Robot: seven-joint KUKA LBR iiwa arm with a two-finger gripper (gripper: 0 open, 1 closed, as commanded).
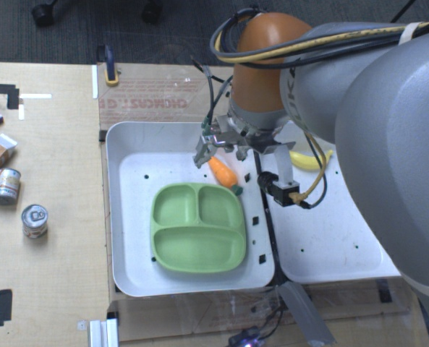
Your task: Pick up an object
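Orange carrot in left bin, just beyond green divided plate. End effector directly above carrot; opening state indeterminable. Banana right of carrot.

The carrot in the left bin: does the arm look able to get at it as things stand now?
Probably yes. The gripper hangs just above the carrot, which lies on the bin floor beside the green plate, with nothing on top of it. The plate's rim sits close and may crowd one side.

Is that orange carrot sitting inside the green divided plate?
No, the carrot lies on the white bin floor just beyond the green plate's far rim, under the claw.
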